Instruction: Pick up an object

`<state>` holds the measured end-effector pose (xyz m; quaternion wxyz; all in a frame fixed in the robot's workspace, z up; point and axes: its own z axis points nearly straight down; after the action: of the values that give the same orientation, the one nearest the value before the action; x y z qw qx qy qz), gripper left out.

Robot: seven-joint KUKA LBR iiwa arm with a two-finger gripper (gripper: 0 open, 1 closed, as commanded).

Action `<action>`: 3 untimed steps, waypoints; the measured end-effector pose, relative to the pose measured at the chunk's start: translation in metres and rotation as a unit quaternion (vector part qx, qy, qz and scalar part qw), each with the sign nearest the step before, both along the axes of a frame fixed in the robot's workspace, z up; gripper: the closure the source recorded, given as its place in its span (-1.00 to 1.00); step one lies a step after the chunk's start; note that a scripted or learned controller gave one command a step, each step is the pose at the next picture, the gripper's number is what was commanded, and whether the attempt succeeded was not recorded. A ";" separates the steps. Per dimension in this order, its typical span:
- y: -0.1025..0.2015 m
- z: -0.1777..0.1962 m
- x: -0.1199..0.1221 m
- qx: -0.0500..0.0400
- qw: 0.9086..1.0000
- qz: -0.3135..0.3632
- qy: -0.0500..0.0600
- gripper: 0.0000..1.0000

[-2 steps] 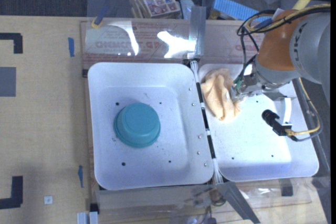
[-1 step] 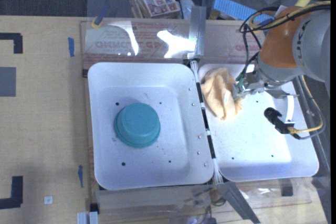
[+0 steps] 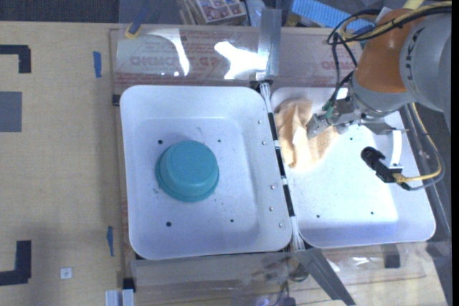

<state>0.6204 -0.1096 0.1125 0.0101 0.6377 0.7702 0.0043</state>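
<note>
Target taken to be the tan crumpled cloth, bunched against the left wall of the right bin. Judged light, soft, non-fragile; best pinched at a raised fold. End effector is seen at the cloth's upper right edge; its state cannot be told. A teal bowl sits upside down in the left bin. Surface is bare wood; clutter lies on the floor beyond.

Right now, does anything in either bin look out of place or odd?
Mostly tidy. The teal bowl sits upside down in the left bin. The tan cloth lies crumpled against the right bin's left wall, with the gripper over it.
</note>
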 end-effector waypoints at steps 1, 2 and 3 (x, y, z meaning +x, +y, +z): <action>0.012 0.095 0.040 0.002 1.000 -0.012 0.009 -1.00; -0.025 -0.021 0.049 0.002 1.000 0.007 0.006 -1.00; -0.017 -0.021 -0.007 0.002 0.999 0.044 0.005 -1.00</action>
<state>0.6138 -0.1261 0.0915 0.0050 0.6031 0.7976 0.0032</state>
